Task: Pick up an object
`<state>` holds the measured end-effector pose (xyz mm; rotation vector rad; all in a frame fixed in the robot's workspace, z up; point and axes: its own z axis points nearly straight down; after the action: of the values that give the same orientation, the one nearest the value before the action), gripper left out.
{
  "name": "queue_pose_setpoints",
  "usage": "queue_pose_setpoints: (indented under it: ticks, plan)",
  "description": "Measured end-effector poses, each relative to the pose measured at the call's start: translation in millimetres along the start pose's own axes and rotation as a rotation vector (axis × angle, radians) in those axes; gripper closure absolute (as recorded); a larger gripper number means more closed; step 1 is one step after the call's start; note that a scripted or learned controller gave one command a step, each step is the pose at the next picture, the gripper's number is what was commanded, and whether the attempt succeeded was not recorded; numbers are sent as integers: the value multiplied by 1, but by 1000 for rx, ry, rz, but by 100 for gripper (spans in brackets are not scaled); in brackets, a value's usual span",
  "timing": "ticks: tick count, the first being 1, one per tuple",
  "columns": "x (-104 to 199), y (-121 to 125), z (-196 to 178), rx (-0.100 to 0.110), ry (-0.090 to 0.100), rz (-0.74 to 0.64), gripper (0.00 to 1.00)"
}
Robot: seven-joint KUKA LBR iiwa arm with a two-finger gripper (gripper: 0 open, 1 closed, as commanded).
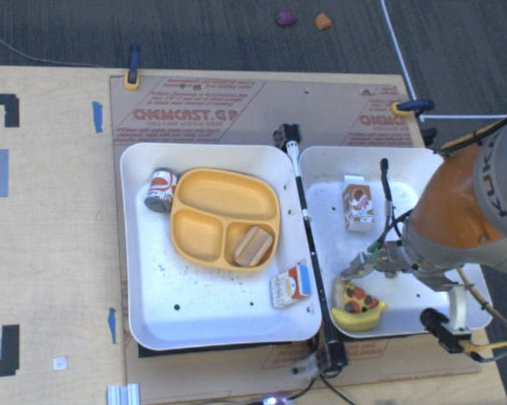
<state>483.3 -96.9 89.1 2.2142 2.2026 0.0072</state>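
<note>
The hand (pixel 360 266) is hovering just above the banana (pixel 357 316) in the right bin (pixel 489 315), can't tell its state. I'm guessing it's light, smooth plastic: grab across the middle.

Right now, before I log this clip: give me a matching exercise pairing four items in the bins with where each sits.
Things:
1. can
2. bread-like piece
3. banana
4. small carton

Places:
A. right bin, near front edge
B. left bin, beside the yellow tray's left rim
C. right bin, toward the back
D. in the yellow tray's lower right compartment

Pairs: 1-B, 2-D, 3-A, 4-C
</note>
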Motion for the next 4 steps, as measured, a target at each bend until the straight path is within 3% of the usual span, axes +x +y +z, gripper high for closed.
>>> queue_pose_setpoints:
  ticks: [1, 2, 3, 4]
  plan:
    - [-3, 2, -11, -10, -9, 2, 100]
    - [-3, 2, -11, -10, -8, 2, 0]
    - [1, -1, 0, 5, 5, -3, 0]
    - [1, -1, 0, 5, 4, -2, 0]
